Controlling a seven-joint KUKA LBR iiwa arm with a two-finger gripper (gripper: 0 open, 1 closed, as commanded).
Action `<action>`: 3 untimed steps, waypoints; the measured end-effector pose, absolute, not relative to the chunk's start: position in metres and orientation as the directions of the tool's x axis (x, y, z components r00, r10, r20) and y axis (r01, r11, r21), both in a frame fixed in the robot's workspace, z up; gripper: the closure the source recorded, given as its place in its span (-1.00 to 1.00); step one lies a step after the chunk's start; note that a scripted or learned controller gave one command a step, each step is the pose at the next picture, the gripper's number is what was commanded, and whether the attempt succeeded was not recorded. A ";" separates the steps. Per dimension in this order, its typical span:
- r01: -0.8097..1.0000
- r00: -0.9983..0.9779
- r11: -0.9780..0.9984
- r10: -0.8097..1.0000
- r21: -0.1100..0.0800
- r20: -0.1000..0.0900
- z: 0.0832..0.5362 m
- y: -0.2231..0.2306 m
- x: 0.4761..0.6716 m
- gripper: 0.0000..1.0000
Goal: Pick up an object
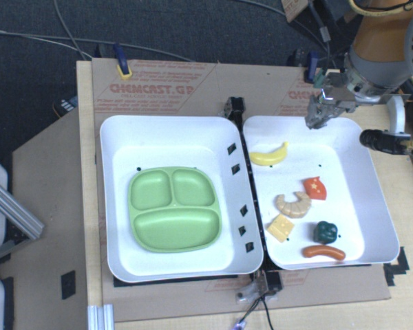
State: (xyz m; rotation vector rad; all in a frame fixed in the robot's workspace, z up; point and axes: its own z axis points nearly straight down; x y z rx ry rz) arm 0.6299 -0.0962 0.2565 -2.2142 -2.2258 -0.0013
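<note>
We log the grey metal two-finger gripper (pixel 319 119) at twelve o'clock over the right shallow white plastic bin (pixel 372 184); whether its jaws are open, we cannot tell. Yellow plastic banana (pixel 270 155) lies near, at its seven o'clock.

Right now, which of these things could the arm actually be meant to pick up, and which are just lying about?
For the job: tool, banana, tomato, croissant, cheese, broccoli, sausage, all in the right bin.

Just lying about: green tray in the left bin, cables, blue clamp.
</note>
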 end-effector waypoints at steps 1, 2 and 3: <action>1.000 -0.005 0.005 1.000 -0.003 0.003 0.250 -0.053 0.622 1.00; 1.000 -0.005 0.005 1.000 -0.004 0.003 0.236 0.002 0.609 1.00; 1.000 -0.006 0.006 1.000 -0.004 0.003 0.228 0.063 0.593 1.00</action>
